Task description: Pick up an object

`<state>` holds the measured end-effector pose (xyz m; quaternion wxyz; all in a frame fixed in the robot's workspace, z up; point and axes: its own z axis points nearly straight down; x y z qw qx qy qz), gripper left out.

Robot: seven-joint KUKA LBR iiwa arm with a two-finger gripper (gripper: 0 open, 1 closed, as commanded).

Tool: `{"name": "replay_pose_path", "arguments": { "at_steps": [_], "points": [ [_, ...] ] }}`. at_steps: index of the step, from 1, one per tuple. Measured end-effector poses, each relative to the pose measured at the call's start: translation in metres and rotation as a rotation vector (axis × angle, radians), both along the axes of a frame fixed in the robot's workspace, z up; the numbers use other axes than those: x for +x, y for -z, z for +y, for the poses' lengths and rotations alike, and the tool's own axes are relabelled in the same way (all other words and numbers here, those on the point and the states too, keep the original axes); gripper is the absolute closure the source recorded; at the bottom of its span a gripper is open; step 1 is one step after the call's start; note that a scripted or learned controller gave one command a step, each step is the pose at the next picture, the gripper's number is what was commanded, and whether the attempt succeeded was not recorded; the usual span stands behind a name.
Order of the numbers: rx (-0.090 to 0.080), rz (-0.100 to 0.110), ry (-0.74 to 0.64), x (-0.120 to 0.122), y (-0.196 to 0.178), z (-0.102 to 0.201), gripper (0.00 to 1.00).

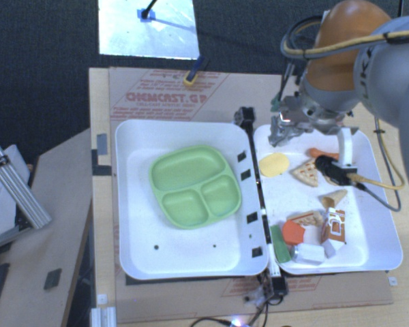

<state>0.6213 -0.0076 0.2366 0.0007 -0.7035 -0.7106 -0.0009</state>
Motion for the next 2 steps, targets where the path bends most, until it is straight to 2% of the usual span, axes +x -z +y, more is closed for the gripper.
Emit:
{"name": "replay_pose_path", "arguments": {
  "at_steps": [1, 2],
  "points": [
    [0.000, -0.003, 0.000, 0.011, 0.000, 0.056, 1.00],
    [-0.002, 0.000, 0.003, 0.012, 0.017, 0.077, 1.00]
  ]
}}
